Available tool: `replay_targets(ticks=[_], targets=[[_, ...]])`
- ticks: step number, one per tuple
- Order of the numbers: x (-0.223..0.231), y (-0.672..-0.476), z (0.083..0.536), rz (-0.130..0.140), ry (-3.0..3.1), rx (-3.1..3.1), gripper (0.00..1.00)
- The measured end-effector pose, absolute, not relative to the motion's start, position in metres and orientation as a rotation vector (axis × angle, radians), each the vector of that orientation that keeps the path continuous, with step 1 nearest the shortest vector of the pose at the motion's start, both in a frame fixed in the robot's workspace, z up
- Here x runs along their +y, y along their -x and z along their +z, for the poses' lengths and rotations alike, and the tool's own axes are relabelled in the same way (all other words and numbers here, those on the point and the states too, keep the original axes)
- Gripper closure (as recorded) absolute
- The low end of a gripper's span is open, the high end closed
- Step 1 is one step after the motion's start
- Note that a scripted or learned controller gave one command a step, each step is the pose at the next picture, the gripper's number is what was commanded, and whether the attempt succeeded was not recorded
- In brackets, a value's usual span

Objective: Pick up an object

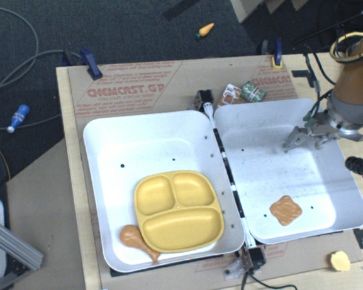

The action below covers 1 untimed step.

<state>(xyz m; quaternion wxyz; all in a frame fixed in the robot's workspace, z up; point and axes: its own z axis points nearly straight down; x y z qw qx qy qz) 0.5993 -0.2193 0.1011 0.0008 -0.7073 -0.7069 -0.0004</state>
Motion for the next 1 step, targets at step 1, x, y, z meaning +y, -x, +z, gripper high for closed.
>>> replay_targets(ticks=[1], targets=[[-0.1852, -0.4745, 0.0868, 0.005, 2.219, -2.209, 0.0]])
